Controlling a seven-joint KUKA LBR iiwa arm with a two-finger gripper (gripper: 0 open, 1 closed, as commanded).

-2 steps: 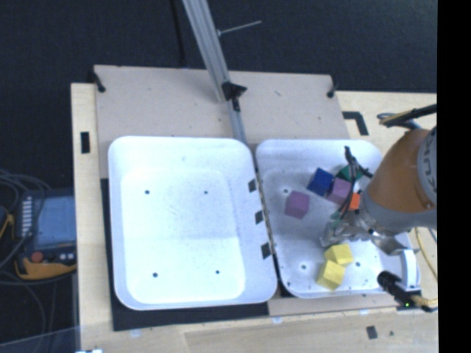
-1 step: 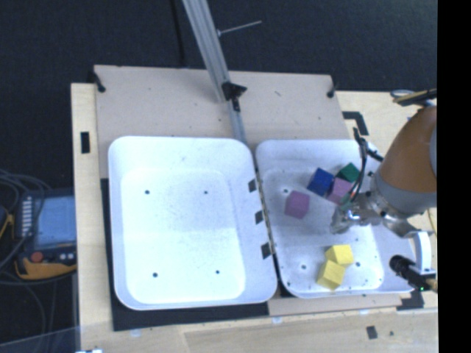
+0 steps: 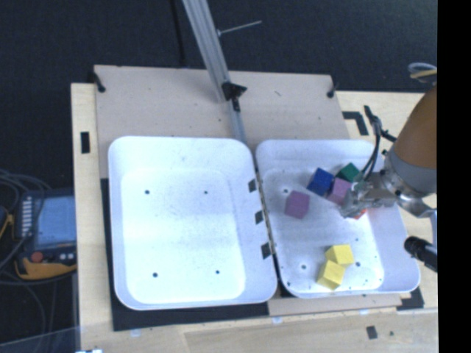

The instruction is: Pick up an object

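The right bin (image 3: 294, 271) holds several small blocks. A blue cube (image 3: 321, 181), a green block (image 3: 348, 172) and a pink block (image 3: 339, 190) cluster near its far middle. A purple cube (image 3: 296, 204) lies alone to their left. Two yellow cubes (image 3: 339, 254) (image 3: 330, 273) lie close together near the front. My gripper (image 3: 355, 201) reaches in from the right and sits low, right beside the pink block. A bit of red (image 3: 358, 213) peeks out beneath it.
The left bin (image 3: 180, 219) stands beside the right one, with small clips along their shared wall. A slanted metal rail (image 3: 210, 43) rises behind the bins. A blue device (image 3: 55, 223) with cables lies off the bench at left.
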